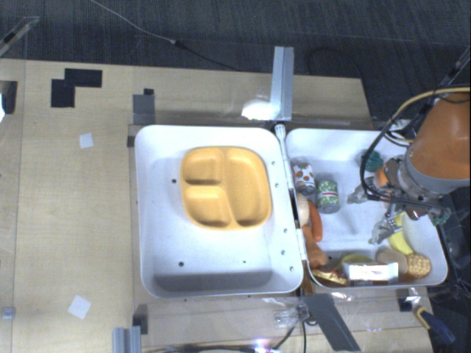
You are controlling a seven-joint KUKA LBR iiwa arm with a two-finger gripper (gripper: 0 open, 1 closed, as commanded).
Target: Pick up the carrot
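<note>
though the tool [384, 230] grip is unclear, the tapered orange carrot [315, 223] lies apart.

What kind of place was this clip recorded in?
Probably a robot lab test bench, not a kitchen: two white bins bolted to a wooden table, a yellow divided plate, and toy food like a carrot.

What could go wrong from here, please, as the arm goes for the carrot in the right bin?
1. The carrot lies tight against the right bin's left wall, so a finger may strike the wall rather than slip beside it.
2. Two small cans and other food crowd it, so the gripper could nudge or grab a neighbour.
3. The gripper sits across the bin near the corn cob, so the sweep over may disturb clutter.
</note>
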